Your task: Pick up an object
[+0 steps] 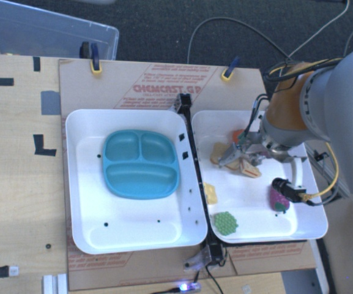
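In the right bin [304,225], my gripper [242,157] is down low over a cluster of tan food pieces and stands open. One grey finger [229,160] rests against the tan piece [219,153] on the left. A second tan piece [251,171] lies just below the gripper. Nothing is lifted; both pieces rest on the bin floor. Also in this bin are a small yellow piece [210,193], a green bumpy ball [226,223] and a purple grape bunch [279,199].
The left bin [81,225] holds a blue divided plate [141,164]. A black divider [191,158] runs between the bins. The arm's orange band [286,106] and cables hang over the right bin's far right corner.
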`<state>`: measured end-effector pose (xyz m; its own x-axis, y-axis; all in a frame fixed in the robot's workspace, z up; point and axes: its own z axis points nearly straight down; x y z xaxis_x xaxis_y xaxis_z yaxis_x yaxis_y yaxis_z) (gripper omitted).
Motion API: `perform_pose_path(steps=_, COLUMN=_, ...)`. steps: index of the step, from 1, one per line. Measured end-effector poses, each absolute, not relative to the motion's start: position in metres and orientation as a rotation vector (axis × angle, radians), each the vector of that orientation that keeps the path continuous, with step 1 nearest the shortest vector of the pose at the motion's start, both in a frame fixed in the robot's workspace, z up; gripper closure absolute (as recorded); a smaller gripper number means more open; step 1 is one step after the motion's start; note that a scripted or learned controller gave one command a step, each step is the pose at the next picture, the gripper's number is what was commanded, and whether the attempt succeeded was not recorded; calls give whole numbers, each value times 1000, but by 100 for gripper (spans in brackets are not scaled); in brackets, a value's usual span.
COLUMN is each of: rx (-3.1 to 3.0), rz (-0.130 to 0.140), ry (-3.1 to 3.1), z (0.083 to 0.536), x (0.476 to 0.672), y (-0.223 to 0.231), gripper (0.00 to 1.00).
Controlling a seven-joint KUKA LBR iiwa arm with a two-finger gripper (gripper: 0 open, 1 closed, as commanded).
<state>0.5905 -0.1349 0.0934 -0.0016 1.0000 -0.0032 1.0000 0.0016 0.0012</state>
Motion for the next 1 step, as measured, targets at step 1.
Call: perform_pose_path(steps=1, rx=2210, rz=6, ry=2215, z=109, x=594, y=-136, gripper=100)
